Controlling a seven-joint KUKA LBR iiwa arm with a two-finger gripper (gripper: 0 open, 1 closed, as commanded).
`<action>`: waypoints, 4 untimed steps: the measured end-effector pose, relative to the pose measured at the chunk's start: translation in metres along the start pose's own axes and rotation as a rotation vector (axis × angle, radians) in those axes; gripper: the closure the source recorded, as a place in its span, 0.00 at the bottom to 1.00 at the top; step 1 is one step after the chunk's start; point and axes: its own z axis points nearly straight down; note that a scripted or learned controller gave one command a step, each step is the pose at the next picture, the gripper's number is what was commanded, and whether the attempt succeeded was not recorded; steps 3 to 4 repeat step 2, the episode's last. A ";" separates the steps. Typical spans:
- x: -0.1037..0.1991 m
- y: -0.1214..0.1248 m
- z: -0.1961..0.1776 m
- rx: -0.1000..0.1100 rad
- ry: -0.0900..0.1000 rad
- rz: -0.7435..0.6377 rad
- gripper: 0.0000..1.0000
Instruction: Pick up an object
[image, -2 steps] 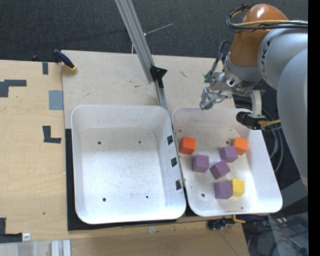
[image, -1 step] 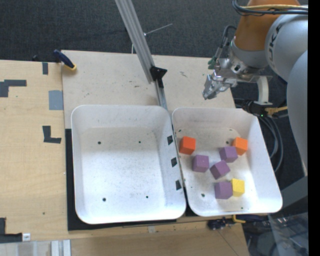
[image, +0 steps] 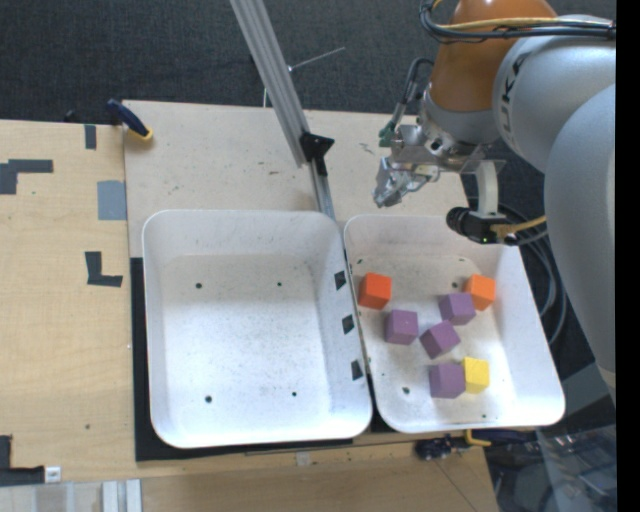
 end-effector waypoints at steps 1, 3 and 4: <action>0.060 -0.013 0.013 0.001 0.000 -0.001 1.00; 0.116 -0.032 0.025 0.002 0.000 -0.002 1.00; 0.116 -0.032 0.025 0.002 0.000 -0.002 1.00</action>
